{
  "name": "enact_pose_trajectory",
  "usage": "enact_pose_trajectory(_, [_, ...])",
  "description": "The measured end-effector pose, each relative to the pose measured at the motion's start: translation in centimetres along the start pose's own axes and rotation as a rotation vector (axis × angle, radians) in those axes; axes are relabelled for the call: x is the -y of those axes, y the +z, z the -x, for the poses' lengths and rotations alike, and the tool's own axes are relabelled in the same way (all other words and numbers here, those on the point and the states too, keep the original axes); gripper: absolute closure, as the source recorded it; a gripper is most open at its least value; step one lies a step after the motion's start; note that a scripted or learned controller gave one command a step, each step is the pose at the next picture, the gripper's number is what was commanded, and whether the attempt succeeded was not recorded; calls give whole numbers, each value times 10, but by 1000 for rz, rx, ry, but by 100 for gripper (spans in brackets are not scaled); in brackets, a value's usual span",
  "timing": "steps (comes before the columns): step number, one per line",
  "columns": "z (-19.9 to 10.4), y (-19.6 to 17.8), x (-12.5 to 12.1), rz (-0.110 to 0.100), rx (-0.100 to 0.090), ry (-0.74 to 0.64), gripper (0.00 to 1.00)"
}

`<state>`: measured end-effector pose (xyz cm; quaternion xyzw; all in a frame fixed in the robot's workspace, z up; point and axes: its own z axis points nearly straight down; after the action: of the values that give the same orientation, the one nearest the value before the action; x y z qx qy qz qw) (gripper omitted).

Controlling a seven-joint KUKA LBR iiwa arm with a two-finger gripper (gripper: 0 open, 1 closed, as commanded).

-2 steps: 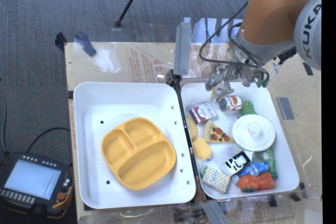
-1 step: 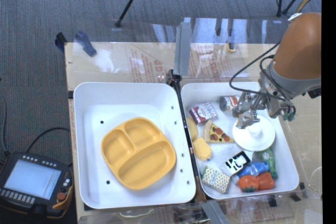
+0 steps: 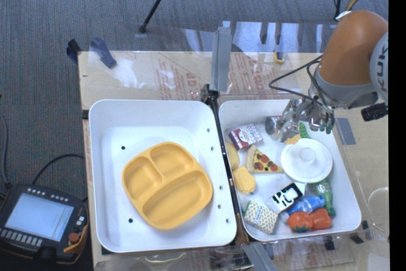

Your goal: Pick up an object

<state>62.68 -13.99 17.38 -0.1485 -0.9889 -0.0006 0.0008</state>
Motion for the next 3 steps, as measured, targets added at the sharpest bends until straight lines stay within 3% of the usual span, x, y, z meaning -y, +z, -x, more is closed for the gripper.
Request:
enact_pose_trajectory(1, [1, -1, 0, 0, 3, -1, 0])
enact_pose_trajectory(2, [-3, 69, -7, 1, 10, 88, 0])
enact_pose_trajectory(3, [-11, 82, -8, 1, 9, 231, 0])
